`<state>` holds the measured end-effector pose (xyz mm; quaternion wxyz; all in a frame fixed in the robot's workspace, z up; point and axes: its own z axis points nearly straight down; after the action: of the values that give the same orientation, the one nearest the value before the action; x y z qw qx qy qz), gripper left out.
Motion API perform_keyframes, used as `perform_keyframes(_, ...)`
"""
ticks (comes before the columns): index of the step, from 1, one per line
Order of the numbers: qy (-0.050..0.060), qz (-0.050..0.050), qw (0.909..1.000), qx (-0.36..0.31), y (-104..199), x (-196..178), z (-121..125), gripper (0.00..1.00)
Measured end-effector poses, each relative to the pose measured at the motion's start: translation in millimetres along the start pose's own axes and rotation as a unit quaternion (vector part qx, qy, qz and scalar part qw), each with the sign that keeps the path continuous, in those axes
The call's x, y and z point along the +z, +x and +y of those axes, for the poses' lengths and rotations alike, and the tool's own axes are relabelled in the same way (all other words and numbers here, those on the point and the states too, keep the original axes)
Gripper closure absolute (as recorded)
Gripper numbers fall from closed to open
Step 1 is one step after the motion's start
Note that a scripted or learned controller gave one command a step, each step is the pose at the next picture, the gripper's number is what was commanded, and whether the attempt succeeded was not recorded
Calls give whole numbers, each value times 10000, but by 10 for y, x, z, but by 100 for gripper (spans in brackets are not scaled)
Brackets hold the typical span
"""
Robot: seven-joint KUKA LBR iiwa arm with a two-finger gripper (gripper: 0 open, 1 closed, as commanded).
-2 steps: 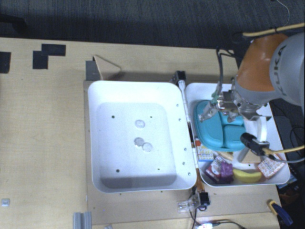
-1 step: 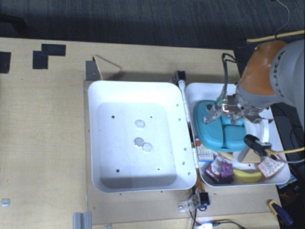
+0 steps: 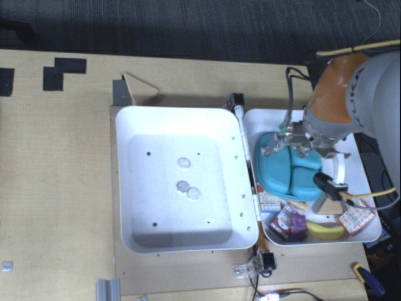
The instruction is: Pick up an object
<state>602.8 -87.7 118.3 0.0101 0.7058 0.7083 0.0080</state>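
Observation:
My gripper (image 3: pixel 289 144) hangs low over the right bin (image 3: pixel 362 168), just above the back part of a large teal plastic object (image 3: pixel 287 174) that fills the bin's left half. The arm's grey wrist and orange band come in from the upper right and cover the bin's back corner. Along the front wall lie a yellow banana (image 3: pixel 326 231), a purple packet (image 3: pixel 288 224) and a red-and-white patterned packet (image 3: pixel 356 219). A small printed card (image 3: pixel 269 202) pokes out from under the teal object.
The left bin (image 3: pixel 125 168) holds three small round clear discs (image 3: pixel 187 185) near its middle. The divider between the bins (image 3: pixel 247 162) runs close to the teal object's left side. Tan bench surrounds both bins.

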Motion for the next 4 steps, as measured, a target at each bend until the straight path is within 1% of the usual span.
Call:
perform_keyframes(1,-14,5,10000,-14,10,-106,13,100)
perform_keyframes(2,-10,6,10000,-14,11,-104,11,0)
perform_keyframes(3,-34,5,10000,-11,19,10,-316,0)
perform_keyframes(4,-37,3,10000,-7,-2,48,-455,0)
